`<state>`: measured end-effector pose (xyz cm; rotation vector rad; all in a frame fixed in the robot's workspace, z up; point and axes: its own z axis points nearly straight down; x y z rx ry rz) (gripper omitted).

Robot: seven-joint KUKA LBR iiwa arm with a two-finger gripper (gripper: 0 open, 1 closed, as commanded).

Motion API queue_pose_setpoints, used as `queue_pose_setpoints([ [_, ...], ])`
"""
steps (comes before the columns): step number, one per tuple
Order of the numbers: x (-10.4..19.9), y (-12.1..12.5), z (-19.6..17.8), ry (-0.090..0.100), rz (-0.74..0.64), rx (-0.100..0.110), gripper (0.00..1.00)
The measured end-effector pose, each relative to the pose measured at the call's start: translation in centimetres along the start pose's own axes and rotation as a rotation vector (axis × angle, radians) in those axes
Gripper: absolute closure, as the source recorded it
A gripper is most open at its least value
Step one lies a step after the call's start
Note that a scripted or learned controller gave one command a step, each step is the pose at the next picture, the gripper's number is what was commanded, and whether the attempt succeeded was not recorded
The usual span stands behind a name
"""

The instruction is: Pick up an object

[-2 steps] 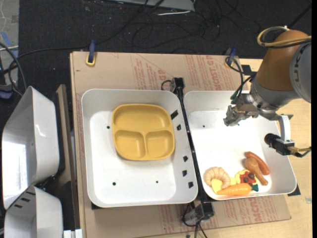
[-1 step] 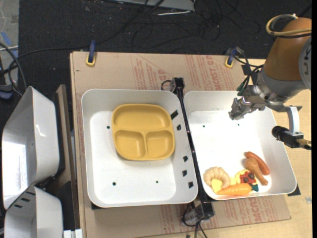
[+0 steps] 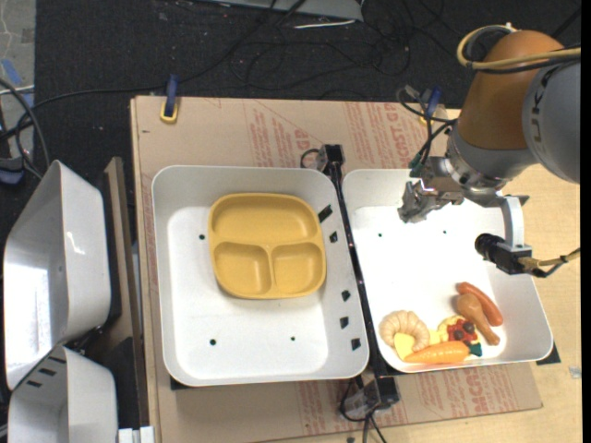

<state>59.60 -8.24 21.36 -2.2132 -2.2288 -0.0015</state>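
The pickable things are toy foods heaped in the near right corner of the right bin (image 3: 388, 247): a carrot (image 3: 441, 351), a hot dog (image 3: 480, 303), a pale shrimp-like piece (image 3: 403, 324) and small bits among them; they look like light, stiff, smooth plastic, so I judge the carrot or hot dog best pinched across its narrow middle. The gripper (image 3: 416, 201) hovers over the bin's far part, well apart from the heap, and whether it is parted or closed I cannot tell. The left bin (image 3: 185, 340) holds a yellow divided plate (image 3: 268, 245); the pieces between carrot and hot dog overlap and are too small to name.
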Motion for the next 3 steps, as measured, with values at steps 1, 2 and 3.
queue_pose_setpoints([
  [1,6.0,0.8,0.3,0.000,-0.001,-0.001,1.00],
  [2,11.1,0.4,-1.1,0.000,-0.001,-0.002,1.00],
  [3,16.6,2.1,-2.0,0.001,-0.002,-0.003,1.00],
])
